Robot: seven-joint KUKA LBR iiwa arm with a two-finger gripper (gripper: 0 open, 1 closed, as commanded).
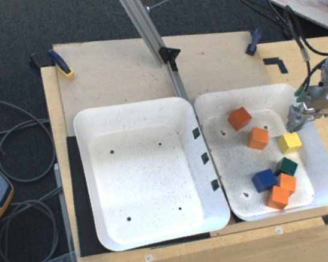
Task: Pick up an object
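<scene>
The right bin holds several small blocks. Two orange blocks lie in its upper middle. A yellow block sits near the right wall. Lower down, a blue block, a green block and two more orange blocks are clustered together. My gripper reaches in from the right edge, hanging just above and slightly right of the yellow block. Nothing shows between its fingers.
The left bin stands beside the right one, their walls meeting along the middle. A slanted metal pole rises from the bench behind the bins. Blue clamps sit at the bench's back corners. Cables lie on the floor at left.
</scene>
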